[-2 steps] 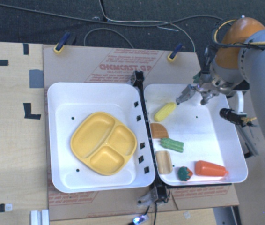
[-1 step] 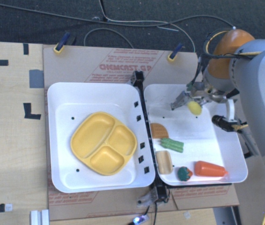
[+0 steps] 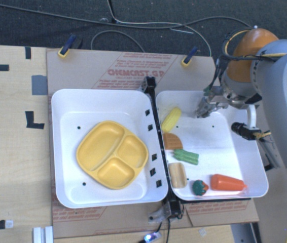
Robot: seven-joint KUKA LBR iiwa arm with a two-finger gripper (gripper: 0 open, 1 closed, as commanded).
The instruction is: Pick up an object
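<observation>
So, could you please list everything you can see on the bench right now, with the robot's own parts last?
White bins: 2, side by side; left bin, right bin.
Divided plate: 1, yellow, three compartments, in the left bin.
Corn cob: 1, yellow, right bin, far left part.
Bread-like piece: 1, orange-brown, just nearer than the corn.
Green vegetable: 1, right bin, left of centre.
Tan roll: 1, near left part of the right bin.
Small green and red item: 1, near edge.
Carrot: 1, orange, near right corner.
Clamps: 2, yellow and blue, on the board's far edge.
Gripper: 1, grey, over the right bin's far part.
</observation>
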